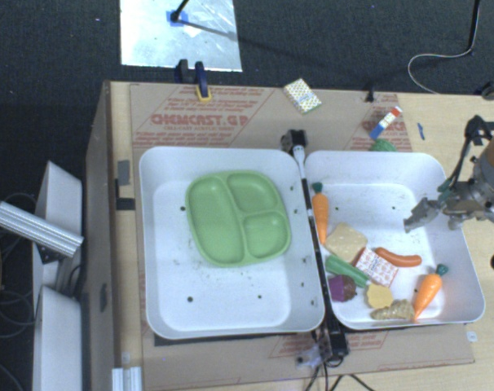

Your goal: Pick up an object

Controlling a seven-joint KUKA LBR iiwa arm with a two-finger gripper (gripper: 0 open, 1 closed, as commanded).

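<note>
The right bin holds several toy foods. A carrot lies along its left wall, with a tan bread slice, a green pod and a purple piece below it. A red-and-white packet, a red sausage, a second carrot, a yellow piece and a tan cookie lie toward the front right. My gripper hangs over the bin's right side, above and right of the sausage, open with nothing between its fingers.
A green divided plate sits in the left bin. Behind the bins on the cardboard lie a checkered block, a red-blue-white item and a blue-yellow clamp. A metal sheet lies on the floor.
</note>
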